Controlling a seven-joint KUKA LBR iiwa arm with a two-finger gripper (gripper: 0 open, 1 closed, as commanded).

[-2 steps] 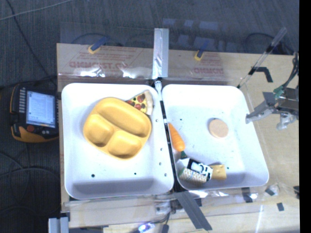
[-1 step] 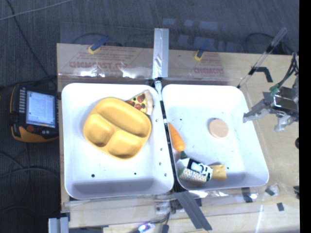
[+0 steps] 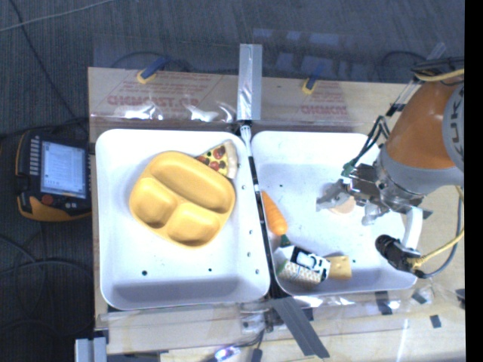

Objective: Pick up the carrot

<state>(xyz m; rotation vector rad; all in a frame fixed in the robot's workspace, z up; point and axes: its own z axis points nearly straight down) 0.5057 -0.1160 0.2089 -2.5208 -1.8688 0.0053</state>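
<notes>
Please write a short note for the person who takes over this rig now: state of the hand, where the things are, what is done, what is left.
Hand: over the middle of the right bin, above a pale object; open or shut cannot be told.
Carrot: lies against the right bin's left wall, apart from the hand.
Left bin: yellow tray, pizza slice.
Done: nothing, carrot not picked up.
Left: move the hand to the carrot, grasp, lift.
</notes>
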